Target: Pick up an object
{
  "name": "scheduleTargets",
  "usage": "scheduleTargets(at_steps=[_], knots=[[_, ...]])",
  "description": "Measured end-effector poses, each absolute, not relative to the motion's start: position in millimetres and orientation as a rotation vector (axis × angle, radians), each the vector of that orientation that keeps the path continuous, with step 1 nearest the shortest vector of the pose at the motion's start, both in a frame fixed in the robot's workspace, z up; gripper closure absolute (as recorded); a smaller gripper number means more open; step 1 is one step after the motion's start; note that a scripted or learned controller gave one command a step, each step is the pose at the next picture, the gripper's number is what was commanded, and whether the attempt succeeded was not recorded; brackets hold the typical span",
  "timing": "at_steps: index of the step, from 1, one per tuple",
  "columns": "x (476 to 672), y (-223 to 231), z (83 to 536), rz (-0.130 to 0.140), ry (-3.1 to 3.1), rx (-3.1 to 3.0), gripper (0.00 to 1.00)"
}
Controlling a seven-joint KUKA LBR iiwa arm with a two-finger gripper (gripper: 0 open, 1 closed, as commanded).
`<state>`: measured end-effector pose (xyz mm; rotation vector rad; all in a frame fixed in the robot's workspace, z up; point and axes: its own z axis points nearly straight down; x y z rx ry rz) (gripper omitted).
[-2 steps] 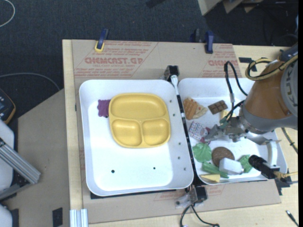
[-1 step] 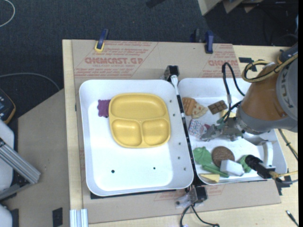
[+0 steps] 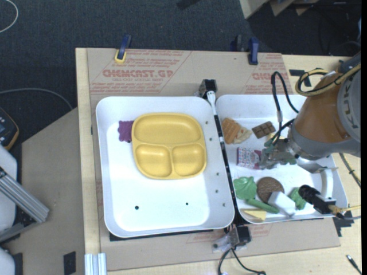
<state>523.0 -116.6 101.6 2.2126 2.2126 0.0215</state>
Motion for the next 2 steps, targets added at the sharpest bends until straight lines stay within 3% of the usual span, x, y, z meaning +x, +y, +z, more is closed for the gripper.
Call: scheduleTargets(at_steps=[1,2], knots=[[522.0,-124,163,0.005,2.218,2.216,1.0],[519.5,-120,225,0.007,2.217,2.214,1.0]])
